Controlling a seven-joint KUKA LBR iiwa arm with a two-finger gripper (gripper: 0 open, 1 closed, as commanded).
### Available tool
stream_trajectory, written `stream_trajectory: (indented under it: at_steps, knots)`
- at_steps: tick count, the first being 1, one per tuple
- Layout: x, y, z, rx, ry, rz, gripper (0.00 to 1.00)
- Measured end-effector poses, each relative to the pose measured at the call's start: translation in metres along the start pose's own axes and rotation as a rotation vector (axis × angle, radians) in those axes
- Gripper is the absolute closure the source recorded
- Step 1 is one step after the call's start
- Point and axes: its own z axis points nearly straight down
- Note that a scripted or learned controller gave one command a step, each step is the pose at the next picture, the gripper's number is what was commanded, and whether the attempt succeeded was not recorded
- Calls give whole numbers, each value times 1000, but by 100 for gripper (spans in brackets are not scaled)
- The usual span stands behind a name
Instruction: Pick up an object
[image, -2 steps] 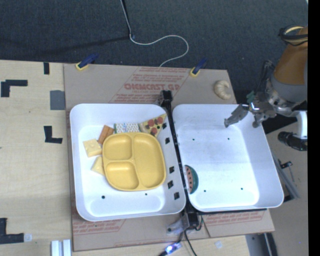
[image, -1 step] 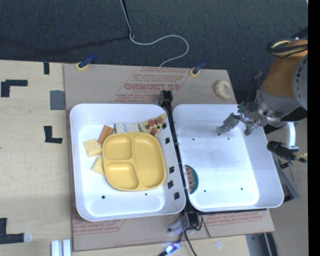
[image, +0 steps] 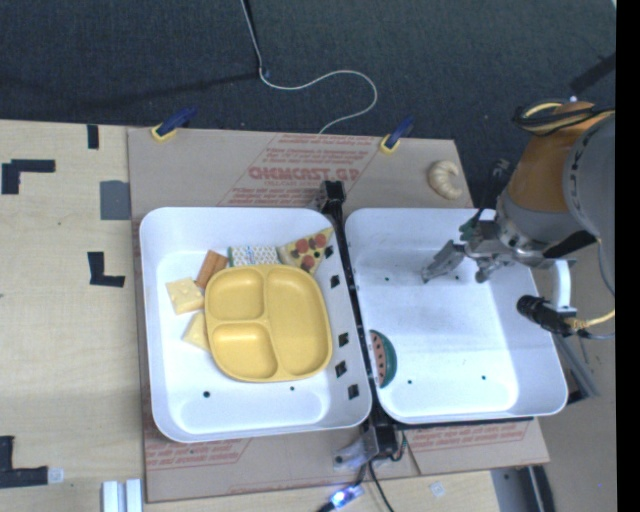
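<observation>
**Arm parked over the right bin, nothing in its grip**

So the grey KUKA arm with the orange band (image: 545, 175) comes in from the right of the frame, and its two-finger gripper (image: 447, 262) sits over the upper part of the right shallow white bin (image: 500, 395). Jaws look spread apart with nothing between them.

The yellow plastic divided plate (image: 268, 322) lies in the middle of the left shallow white bin (image: 170, 400). Tucked around its upper left edge are a few small flat food-shaped pieces (image: 186, 295), tan and orange, plus a pizza-slice-looking piece (image: 308, 247) near the divider. A round watermelon-patterned piece (image: 381, 358) sits against the right bin's left wall, well apart from the gripper.
</observation>
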Motion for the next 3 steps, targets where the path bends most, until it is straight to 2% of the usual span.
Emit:
stream_trajectory:
  at_steps: [1,2,3]
  knots:
    - [1,0,49,-3,-1,0,0]
    - [1,1,36,-6,-1,-1,100]
    - [12,3,-19,-8,1,-1,100]
